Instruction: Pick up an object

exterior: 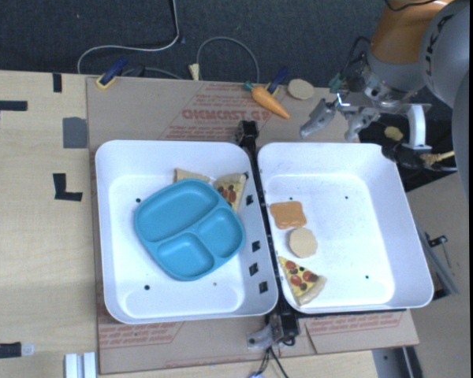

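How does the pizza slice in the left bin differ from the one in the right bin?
The left pizza slice is mostly hidden under the blue tray; the right pizza slice lies fully exposed. The left sits near its bin's far side, the right near the front edge. Both lie close to the divider between the bins.

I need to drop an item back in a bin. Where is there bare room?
Right bin: wide bare floor right of the toast, round slice and pizza slice. Left bin: crowded by the blue tray; only edge strips.

Wooden bench (31,235) with cardboard sheet (213,109) under two bins (110,235).
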Action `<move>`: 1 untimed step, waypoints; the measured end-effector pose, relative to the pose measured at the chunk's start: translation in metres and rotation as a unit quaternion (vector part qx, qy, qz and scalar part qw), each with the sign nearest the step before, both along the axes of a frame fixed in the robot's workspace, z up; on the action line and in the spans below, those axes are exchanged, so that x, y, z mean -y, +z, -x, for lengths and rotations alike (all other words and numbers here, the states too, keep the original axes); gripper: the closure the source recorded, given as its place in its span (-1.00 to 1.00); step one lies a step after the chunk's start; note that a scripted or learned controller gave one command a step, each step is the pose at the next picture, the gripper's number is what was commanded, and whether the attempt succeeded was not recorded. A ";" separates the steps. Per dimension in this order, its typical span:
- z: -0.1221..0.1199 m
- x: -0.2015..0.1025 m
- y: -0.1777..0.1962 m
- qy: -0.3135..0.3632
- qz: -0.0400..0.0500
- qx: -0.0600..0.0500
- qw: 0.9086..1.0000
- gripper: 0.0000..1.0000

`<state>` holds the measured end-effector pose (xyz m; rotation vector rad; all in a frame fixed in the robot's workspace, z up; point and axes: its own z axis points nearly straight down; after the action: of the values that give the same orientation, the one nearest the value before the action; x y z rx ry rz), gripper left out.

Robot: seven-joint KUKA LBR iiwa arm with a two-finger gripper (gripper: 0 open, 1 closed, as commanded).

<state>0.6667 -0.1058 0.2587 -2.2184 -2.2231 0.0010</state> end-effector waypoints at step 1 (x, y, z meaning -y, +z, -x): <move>0.032 -0.009 -0.125 0.000 -0.001 -0.007 1.000 -1.00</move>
<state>0.6344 -0.0969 0.1333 -2.2114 -2.2143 0.0152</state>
